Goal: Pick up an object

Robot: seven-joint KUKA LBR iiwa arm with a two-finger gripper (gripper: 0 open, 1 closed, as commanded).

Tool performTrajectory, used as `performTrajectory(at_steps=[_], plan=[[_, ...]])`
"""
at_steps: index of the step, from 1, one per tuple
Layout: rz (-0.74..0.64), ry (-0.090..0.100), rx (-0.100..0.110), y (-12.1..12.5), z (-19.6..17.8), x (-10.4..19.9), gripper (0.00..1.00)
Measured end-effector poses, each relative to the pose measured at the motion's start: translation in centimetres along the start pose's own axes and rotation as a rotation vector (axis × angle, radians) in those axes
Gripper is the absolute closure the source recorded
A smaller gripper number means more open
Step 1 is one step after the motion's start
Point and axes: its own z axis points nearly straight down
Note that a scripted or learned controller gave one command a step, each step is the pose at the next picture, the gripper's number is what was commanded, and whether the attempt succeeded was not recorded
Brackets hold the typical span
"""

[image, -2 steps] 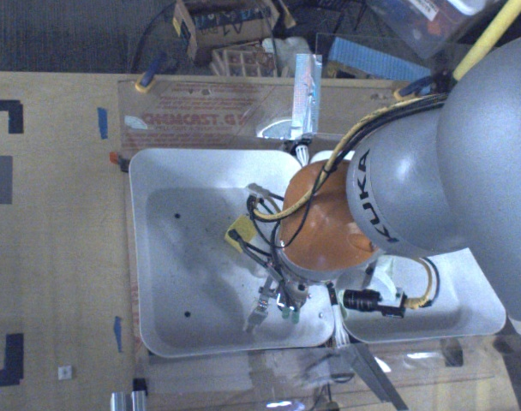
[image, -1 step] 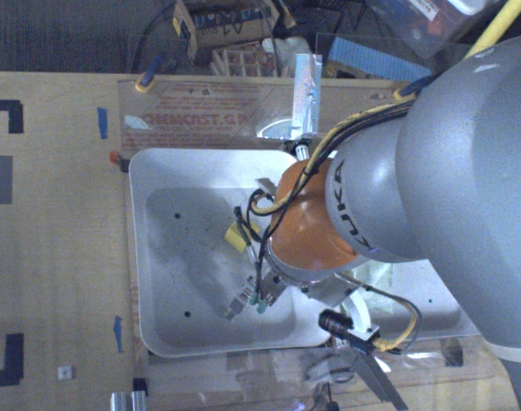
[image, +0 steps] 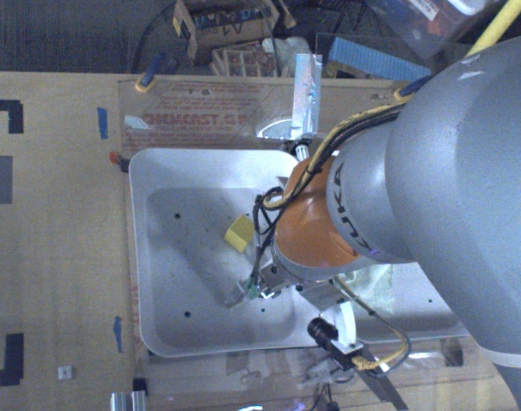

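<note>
A small yellow block (image: 240, 233) is lying on the floor of the white bin (image: 158, 229), a little right of the bin's middle and tilted so that one corner is pointing toward the lower left. It is sitting apart from the gripper (image: 243, 293), which is hanging lower in the view, close to the bin floor and nearer the front wall. Nothing is resting on the block and nothing is pressing against it, though a black cable loop (image: 265, 208) from the arm is passing just beside its right edge. The gripper is showing as a small dark and greenish cluster at the end of the wrist, with a pale grey tip reaching to the left; how far its jaws are standing apart cannot be told from here, because the wrist is covering most of them and the rest is blurred, and no object is showing between them. Above the gripper the orange band (image: 308, 234) is bulging out over the right part of the bin, and behind that the big grey arm (image: 449, 161) is filling the right side of the view, hiding most of the second bin (image: 415, 302), of which a pale patch is peeking out below the arm. The bins are sitting on a light wooden bench (image: 55, 255) marked with blue tape (image: 102, 123) and black squares, and cluttered boxes (image: 222, 20) are standing beyond its far edge.
</note>
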Motion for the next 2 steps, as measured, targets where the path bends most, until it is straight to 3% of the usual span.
performTrajectory(at_steps=[1, 2], plan=[[0.477, -0.008, 0.002, 1.6, 0.1, 3.4, 0.0], [0.501, -0.01, 0.001, 2.3, 0.1, 4.5, 0.0]])
